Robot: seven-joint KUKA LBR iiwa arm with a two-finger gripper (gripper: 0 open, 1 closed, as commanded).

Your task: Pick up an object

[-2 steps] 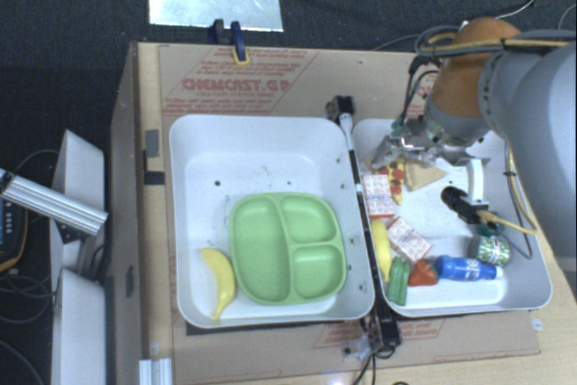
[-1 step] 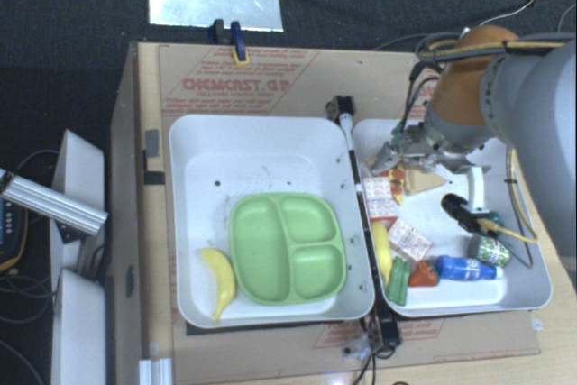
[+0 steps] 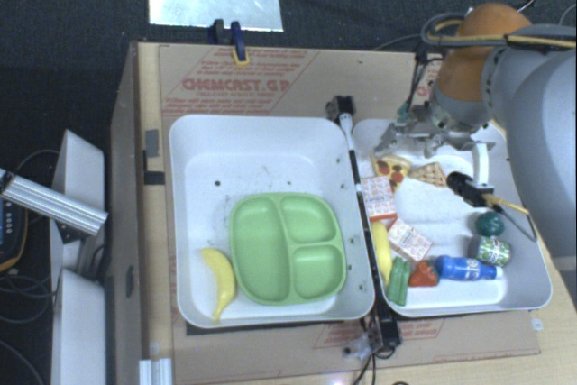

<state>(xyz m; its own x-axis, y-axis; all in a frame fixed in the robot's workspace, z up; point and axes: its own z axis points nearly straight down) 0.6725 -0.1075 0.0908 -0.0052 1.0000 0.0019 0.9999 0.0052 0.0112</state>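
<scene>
- The arm [image 3: 532, 68], grey with its orange band, reaches in from the right and sits over the back of the right bin [image 3: 527, 297].
- The left bin [image 3: 261, 135] holds a green divided plate [image 3: 288, 248] and, just beside the plate's front left corner, a banana [image 3: 219, 279]; both lie well apart from the arm.
- The right bin is crowded, so choosing one free-standing target matters more here than speed.
- A white cloth or pad [image 3: 437, 207] lies mid-bin; being soft and flat, it would likely be a poor grasp.
- The blue bottle [image 3: 467, 269] lies on its side near the front wall, with some room along its length; in my judgement it is the cleanest pick if the fingers close across its narrow width.
- A second banana [image 3: 382, 252] lies against the divider wall, which would probably block one finger.
- The small printed packets [image 3: 377, 197] lie flat and overlap their neighbours, so they are likely to slip.
- The dark green ball [image 3: 489, 224] and the green can [image 3: 494, 251] lie close together near the right wall; a grasp there risks nudging both.
- The gripper [image 3: 416, 132] hangs at the bin's back left corner, near a pizza-slice toy [image 3: 391, 167]; I cannot tell from this view how its jaws stand, and nothing is visibly held.
</scene>
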